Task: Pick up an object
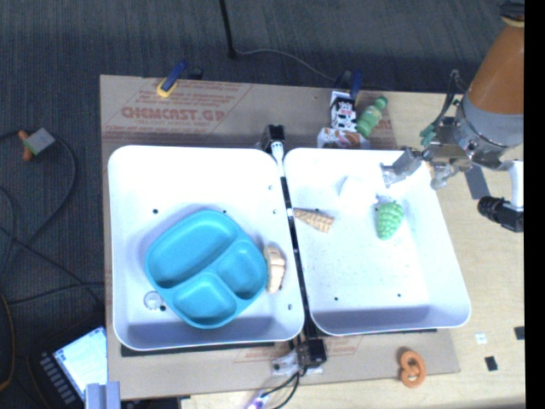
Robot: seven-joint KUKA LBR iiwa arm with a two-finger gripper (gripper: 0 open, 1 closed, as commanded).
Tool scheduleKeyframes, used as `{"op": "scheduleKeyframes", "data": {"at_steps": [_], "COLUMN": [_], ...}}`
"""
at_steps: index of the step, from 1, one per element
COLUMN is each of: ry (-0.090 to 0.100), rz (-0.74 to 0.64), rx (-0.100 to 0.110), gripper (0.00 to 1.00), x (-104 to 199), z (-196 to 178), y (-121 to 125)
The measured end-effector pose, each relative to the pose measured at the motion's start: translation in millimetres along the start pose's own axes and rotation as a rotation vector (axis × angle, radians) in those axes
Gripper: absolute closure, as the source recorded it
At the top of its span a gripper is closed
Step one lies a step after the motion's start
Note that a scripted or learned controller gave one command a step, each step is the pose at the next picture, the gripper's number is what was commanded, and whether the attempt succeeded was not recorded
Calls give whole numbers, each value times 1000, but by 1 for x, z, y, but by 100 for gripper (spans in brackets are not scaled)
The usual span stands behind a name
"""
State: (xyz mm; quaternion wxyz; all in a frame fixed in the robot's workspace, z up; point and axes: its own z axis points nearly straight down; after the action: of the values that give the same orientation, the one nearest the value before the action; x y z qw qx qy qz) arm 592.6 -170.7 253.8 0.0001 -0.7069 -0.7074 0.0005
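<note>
A bumpy green grape bunch [389,219] lies in the right bin [426,313], toward its upper right part. The claw [417,167] hangs just above it near the bin's far edge; I can't tell how wide it stands, and nothing shows in its grip.

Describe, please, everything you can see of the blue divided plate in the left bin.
The blue divided plate is a rounded, shallow tray that looks like smooth plastic, with three compartments parted by raised ridges: one large toward the back, two smaller toward the front. It lies flat, turned at an angle, in the front middle of the left bin. A pale tan object rests against its right edge. Its compartments look bare.
</note>
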Motion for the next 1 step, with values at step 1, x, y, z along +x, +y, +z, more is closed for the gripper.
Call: {"op": "scheduleKeyframes", "data": {"at_steps": [1], "ry": [1], "rz": [0], "rx": [4], "gripper": [0], "x": [-6], "z": [128], "y": [37]}}
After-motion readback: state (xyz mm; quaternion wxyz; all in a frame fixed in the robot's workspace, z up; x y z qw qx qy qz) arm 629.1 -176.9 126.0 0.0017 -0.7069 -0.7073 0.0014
